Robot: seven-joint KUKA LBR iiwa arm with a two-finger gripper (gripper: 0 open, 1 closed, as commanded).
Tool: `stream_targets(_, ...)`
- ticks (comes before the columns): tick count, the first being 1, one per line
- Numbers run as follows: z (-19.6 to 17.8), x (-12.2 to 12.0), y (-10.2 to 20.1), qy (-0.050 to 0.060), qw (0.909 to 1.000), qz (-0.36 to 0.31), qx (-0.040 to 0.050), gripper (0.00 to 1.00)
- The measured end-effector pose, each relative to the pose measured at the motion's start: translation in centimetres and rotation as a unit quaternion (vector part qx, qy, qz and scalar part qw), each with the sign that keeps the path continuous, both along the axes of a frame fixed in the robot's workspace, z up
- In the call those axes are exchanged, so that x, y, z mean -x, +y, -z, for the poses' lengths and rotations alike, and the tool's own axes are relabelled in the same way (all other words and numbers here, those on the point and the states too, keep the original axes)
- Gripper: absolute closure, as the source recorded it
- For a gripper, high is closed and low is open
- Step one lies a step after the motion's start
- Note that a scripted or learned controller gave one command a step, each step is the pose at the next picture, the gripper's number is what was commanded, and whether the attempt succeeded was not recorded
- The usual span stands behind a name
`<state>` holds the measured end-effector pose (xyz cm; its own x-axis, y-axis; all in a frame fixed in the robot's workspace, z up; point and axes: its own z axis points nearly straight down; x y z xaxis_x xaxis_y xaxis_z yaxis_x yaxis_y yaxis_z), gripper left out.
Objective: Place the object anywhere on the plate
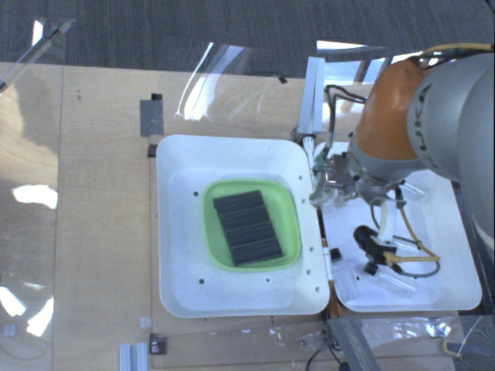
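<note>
- Arm at 3 o'clock, highest thing, reaching over right bin.
- Dark ridged block lies flat on green plate, centre of left bin.
- Placing looks done; next move likely just lift clear.
- End effector points down at bins' seam, 3 o'clock of plate; grip state cannot tell.

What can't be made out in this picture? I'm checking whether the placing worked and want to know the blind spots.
- Camera view: much of the right bin is covered by the arm, so what lies beneath is hidden.
- Camera view: the green plate's middle is covered by the dark ridged block.
- Camera view: dark specks on the left bin's floor are too small to identify.
</note>
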<state>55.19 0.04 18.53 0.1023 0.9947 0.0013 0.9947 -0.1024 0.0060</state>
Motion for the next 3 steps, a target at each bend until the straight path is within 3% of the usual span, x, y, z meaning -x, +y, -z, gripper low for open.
stream_targets(1,0.0,0.0,0.0,0.0,1.0,0.0,0.0,0.0)
stream_targets(2,-1.9,-0.3,-1.9,0.001,0.9999,0.012,0.0003,0.0)
stream_targets(3,1.0,0.5,-11.2,0.002,0.9964,0.085,0.0003,0.0)
